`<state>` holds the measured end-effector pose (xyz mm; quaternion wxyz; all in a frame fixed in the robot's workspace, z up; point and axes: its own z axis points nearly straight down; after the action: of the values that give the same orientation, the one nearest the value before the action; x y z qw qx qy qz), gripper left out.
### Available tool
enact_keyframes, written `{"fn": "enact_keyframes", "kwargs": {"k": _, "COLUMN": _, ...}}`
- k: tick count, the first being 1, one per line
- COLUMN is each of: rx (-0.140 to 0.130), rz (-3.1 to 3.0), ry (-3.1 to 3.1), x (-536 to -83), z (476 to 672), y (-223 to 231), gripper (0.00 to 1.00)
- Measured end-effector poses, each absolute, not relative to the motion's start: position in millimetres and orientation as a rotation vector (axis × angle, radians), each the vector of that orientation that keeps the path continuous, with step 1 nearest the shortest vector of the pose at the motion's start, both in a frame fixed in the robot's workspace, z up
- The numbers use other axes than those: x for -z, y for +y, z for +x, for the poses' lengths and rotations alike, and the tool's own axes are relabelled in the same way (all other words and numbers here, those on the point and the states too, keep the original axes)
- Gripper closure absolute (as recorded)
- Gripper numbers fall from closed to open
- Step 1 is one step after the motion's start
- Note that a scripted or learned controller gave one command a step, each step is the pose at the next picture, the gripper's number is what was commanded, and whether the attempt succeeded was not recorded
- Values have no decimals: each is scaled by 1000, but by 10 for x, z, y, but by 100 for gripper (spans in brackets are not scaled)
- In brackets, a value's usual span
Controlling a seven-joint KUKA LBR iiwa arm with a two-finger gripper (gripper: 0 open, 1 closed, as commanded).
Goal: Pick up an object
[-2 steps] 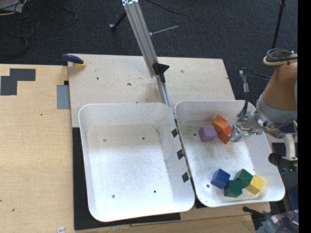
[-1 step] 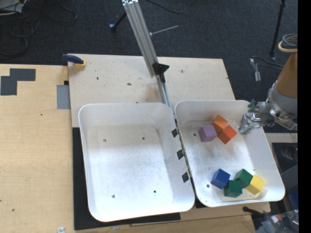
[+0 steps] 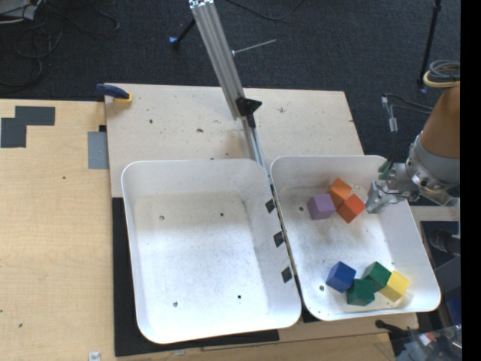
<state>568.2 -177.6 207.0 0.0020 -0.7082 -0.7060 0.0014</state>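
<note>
The right bin (image 3: 406, 235) holds several small blocks. A purple block (image 3: 321, 206) lies beside an orange block (image 3: 340, 189) and a red-orange block (image 3: 350, 208) in the bin's upper half. Near the bin's front sit a blue block (image 3: 340, 276), two green blocks (image 3: 377, 273) (image 3: 360, 291) and a yellow block (image 3: 397, 285). My gripper (image 3: 375, 199) hangs low at the right side of this bin, just right of the red-orange block. Nothing shows between its fingers.
The left bin (image 3: 143, 183) lies next to the right one, with black clips along the shared wall. A slanted aluminium bar (image 3: 222, 55) rises behind the bins. A blue and yellow clamp (image 3: 114, 92) sits at the bench's far left corner.
</note>
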Motion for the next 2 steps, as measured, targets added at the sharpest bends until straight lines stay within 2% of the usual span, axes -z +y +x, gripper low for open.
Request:
{"fn": "enact_keyframes", "kwargs": {"k": 1, "rx": 1, "rz": -2212, "ry": -2224, "x": -2170, "z": 5704, "y": -1195, "gripper": 100}}
{"fn": "enact_keyframes", "kwargs": {"k": 2, "rx": -1, "rz": -2216, "ry": -2225, "x": -2281, "z": 5832, "y": -682, "gripper": 100}}
